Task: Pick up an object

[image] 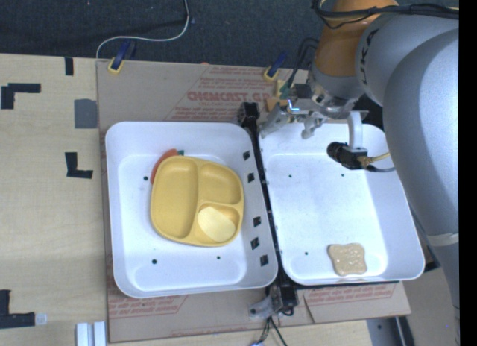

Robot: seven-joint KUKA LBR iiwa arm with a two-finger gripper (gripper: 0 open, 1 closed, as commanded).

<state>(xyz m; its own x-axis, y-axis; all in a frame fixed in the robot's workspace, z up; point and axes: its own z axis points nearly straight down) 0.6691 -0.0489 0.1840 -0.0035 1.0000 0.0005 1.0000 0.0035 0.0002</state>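
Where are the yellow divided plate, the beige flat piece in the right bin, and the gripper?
yellow divided plate (195, 201): camera view, on its centre ridge.
beige flat piece (348, 259): camera view, on its middle.
gripper (307, 117): camera view, at its lower end.

My right bin has lots of bare floor; just a tan biscuit sits in its near corner. The yellow plate blocks most of the left bin.

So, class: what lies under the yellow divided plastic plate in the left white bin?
An orange-red object peeks out at the yellow divided plastic plate's upper-left edge in the left white bin. The plate covers the rest, so its shape stays hidden.
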